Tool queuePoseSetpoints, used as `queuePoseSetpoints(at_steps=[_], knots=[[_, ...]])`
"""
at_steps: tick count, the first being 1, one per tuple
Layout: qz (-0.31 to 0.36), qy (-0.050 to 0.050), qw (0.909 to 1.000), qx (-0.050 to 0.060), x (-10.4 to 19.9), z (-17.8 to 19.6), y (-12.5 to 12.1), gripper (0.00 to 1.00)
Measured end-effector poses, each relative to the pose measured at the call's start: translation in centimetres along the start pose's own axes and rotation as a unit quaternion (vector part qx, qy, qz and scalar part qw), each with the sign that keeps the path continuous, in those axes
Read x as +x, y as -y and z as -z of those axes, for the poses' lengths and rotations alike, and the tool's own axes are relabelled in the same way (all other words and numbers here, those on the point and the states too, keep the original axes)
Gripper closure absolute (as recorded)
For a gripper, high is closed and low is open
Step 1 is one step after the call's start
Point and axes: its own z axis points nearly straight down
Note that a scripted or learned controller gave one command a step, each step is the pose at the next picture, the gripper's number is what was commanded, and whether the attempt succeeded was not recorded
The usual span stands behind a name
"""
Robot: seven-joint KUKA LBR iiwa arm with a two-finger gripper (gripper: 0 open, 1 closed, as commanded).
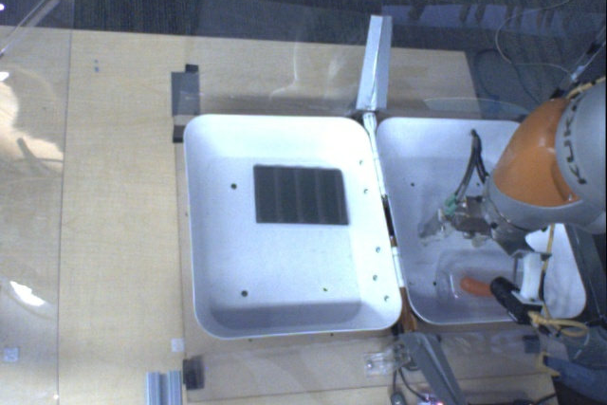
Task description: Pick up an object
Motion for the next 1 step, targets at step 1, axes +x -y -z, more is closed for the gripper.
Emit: queuePoseSetpoints(at_steps=[1], knots=[[0.049,-0.001,0.9988,0.003,-0.04,-0.27,-8.74,0.0]])
